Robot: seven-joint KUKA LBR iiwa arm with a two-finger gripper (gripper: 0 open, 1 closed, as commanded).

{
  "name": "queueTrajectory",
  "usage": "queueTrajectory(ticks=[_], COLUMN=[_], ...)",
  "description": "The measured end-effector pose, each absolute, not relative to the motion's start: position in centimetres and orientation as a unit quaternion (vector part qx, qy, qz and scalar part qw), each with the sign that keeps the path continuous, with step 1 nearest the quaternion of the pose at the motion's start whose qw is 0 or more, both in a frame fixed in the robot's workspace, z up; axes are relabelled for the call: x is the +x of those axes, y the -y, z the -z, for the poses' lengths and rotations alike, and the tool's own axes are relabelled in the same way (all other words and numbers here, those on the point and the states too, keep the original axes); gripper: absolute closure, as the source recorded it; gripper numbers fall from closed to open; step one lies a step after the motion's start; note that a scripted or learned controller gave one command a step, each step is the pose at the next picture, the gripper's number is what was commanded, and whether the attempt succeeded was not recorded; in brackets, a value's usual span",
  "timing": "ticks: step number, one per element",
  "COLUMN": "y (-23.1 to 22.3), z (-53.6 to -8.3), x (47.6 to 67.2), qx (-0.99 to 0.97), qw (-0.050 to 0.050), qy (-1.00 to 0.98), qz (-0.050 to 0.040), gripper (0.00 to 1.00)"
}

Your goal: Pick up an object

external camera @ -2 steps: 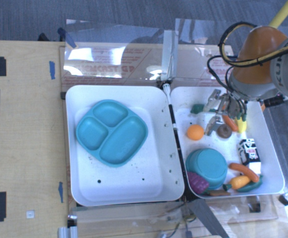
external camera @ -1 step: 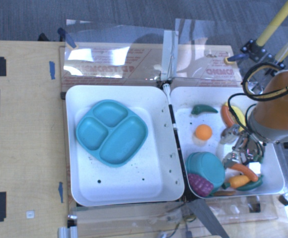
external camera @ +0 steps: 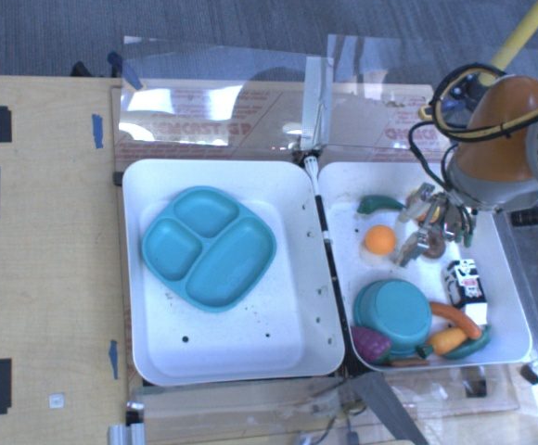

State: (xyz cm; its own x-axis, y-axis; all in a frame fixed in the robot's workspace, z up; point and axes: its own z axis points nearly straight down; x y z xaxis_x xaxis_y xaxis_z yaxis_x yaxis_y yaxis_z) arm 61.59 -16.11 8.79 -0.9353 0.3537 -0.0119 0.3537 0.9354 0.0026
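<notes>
Jaws at about [external camera: 429, 222], over the right bin [external camera: 515, 290]; whether they are spread or pressed together cannot be told, and nothing is seen between them. Orange ball [external camera: 379, 240] just beside them on the left; dark green piece [external camera: 378, 205] above it. Teal bowl [external camera: 394, 311] nearer the front, with purple item [external camera: 371, 343] and carrot [external camera: 454, 316] alongside. Left bin [external camera: 148, 341] carries a teal divided plate [external camera: 209, 247].
</notes>
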Motion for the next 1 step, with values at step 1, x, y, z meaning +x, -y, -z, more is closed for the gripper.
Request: queueTrajectory(ticks=[1], y=[13.65], z=[-8.82], x=[64.24], qx=[0.229], qw=[-0.005], qy=[-0.973], qz=[0.0049], gripper=[0.00])
